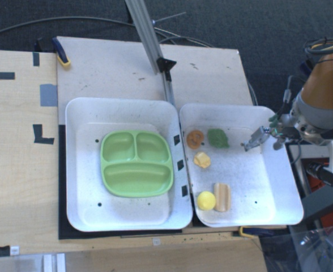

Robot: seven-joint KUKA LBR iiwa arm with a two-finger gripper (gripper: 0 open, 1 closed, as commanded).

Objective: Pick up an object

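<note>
The right bin (280,205) holds several small items: an orange round piece (195,139), a dark green lump (217,138), a pale yellow chunk (202,161), a yellow ball (206,200) and a tan block (222,197) beside the ball. My gripper (261,145) hangs over the right bin's upper right part, to the right of the green lump and apart from it. Its two fingers stand spread, open, and nothing shows between them. The grey arm with its orange band (319,86) comes in from the right edge.
The left bin (79,208) holds a green divided plate (136,163). A slanted metal pole (146,30) crosses the bench behind the bins down to a black clamp (165,65). A blue-and-yellow clamp (61,52) sits at the bench's back left.
</note>
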